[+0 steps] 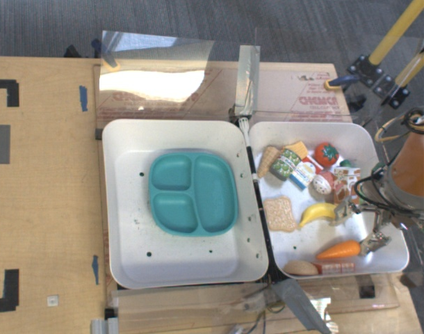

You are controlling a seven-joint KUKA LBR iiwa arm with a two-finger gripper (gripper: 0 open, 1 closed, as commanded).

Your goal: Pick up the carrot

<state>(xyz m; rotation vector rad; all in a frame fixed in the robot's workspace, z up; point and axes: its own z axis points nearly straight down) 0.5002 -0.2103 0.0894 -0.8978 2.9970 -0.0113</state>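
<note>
Carrot (339, 250) lies near the front edge of the right bin (393, 259), its thick end pointing toward the gripper (376, 241), which you see just beside that end at the bin's right side. You cannot tell how the gripper is set. Behind the carrot sit a banana (318, 213) and a cracker (279, 214). In the left bin (121, 186) rests a teal divided plate (193, 193).

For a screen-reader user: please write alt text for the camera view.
An orange carrot lies near the front of the right bin, with the robot's pincer just beside its right end. Toy foods, including a banana and tomato, crowd that bin; the left bin holds a teal divided plate.
</note>
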